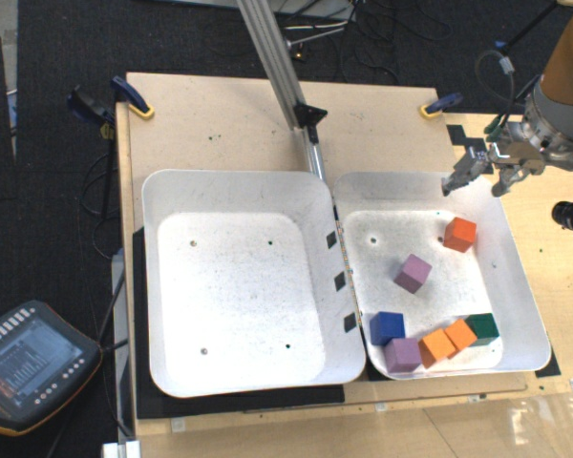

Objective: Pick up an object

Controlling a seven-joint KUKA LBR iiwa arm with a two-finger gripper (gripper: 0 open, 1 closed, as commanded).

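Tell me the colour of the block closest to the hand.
Orange: the block below the hand, clearest in the camera view.

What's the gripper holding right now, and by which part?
Nothing. The gripper hangs open above the right bin's far edge, with the orange block lying below it.

The gripper (479, 177) hangs over the back right corner of the right bin (516, 284), its two fingers spread apart with nothing between them. An orange cube (459, 234) lies near the bin's right wall, below the gripper. A purple cube (413, 274) sits tilted mid-bin. Along the front edge a blue cube (387, 327), a second purple cube (403, 354), a second orange cube (439, 343) and a green cube (481, 328) form a row, touching. The left bin (162, 256) adjoins.
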